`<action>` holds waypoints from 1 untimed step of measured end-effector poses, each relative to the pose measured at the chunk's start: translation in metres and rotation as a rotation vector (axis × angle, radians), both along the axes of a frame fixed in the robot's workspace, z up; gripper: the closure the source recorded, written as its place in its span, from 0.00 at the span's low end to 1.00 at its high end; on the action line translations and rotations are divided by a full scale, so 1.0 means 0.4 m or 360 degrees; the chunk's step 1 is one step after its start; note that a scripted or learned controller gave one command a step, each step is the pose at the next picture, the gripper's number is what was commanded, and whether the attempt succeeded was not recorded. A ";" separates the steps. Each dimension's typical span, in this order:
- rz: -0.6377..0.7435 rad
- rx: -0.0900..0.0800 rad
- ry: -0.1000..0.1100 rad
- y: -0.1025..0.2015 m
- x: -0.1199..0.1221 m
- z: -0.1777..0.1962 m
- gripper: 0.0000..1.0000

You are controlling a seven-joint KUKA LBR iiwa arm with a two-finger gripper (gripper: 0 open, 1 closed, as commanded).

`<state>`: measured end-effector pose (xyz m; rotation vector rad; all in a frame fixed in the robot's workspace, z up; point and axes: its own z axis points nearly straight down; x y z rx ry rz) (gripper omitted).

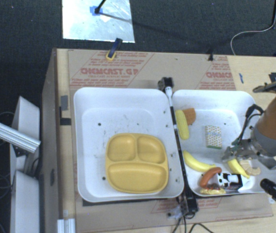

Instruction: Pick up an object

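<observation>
The reach-in step is judged to be in hand: the grey arm with the orange band (275, 126) is lowered into the right-hand shallow white bin (225, 101), and the two-finger gripper (238, 152) is seen low over the bin's near right part. Whether the claw is spread or pressed together cannot be told, since the wrist hides it.

Just below the gripper a small curved yellow banana-shaped toy (236, 168) is found, touching or nearly touching it; this is judged the likeliest thing to be picked. A settled close on it and a straight lift are called for next.

The target is crowded. A second, longer yellow banana toy (198, 162), a red sausage-shaped toy (209, 176) and a black-and-white spotted toy (228, 179) lie just beside it. Farther off lie a pale green-checked sponge block (213, 136) and an upright yellow corn-like piece (181, 124) against an orange wedge (189, 115).

A yellow three-compartment plastic tray (137, 163) is held in the left-hand white bin (91, 110).
</observation>
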<state>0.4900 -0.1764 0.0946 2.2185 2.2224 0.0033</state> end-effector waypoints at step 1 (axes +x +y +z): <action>0.0005 0.0001 -0.0002 0.209 0.107 0.183 1.00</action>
